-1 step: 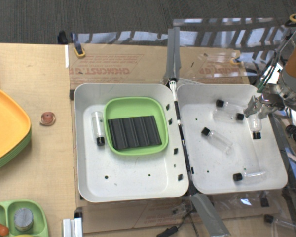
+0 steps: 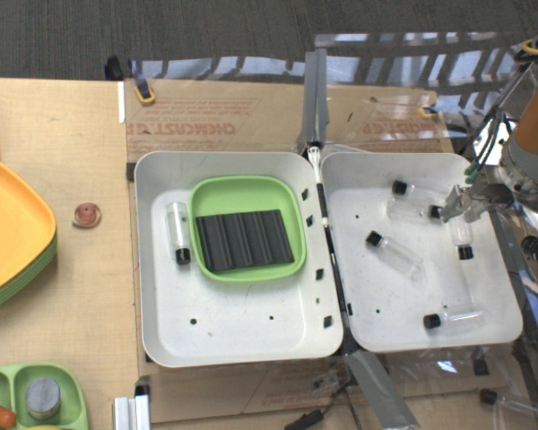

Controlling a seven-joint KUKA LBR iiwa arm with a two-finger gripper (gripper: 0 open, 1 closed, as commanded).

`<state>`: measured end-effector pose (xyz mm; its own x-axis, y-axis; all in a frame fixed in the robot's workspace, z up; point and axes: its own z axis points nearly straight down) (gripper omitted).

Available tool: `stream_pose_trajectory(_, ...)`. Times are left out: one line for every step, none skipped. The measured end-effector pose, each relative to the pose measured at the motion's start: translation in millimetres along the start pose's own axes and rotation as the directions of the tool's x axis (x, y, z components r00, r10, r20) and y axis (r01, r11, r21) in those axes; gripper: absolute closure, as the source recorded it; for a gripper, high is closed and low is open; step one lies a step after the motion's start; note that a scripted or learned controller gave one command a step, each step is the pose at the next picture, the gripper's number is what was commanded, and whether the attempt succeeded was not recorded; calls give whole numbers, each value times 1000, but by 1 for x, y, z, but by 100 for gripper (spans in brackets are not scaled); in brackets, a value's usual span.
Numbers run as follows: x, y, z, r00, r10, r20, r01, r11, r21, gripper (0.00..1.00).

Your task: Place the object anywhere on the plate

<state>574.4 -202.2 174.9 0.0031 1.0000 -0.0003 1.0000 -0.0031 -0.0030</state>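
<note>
A green square plate (image 2: 242, 187) lies in the left bin (image 2: 233, 330). A dark ridged slab (image 2: 247, 240) rests on it. Just left of the plate lies a clear vial (image 2: 177, 229) with a black cap. The right bin (image 2: 403, 325) holds several more clear black-capped vials, among them one near the middle (image 2: 393, 251), one at the front right (image 2: 448, 318) and one at the back (image 2: 400, 195). My gripper (image 2: 460, 207) hangs low over the right bin's right side, close to two vials (image 2: 464, 240). I cannot tell whether it holds anything.
Stacked orange plates (image 2: 9, 231) and a small reddish knob (image 2: 88, 213) sit on the wooden bench to the left. A green compartment tray (image 2: 27, 399) is at the bottom left. Cardboard (image 2: 215, 124) lies under the bins, and a metal divider (image 2: 316, 106) runs behind them.
</note>
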Motion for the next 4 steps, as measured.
stream_pose_trajectory(-2, 2, -44, 998, -61, 1, 61, 998, -2, 100)
stream_pose_trajectory(-15, 22, -33, 985, -173, 2, 173, 985, -3, 100)
stream_pose_trajectory(-20, 21, -20, 947, -322, 1, 322, 947, -2, 100)
stream_pose_trajectory(-19, 23, -26, 885, -465, 2, 465, 885, -2, 100)
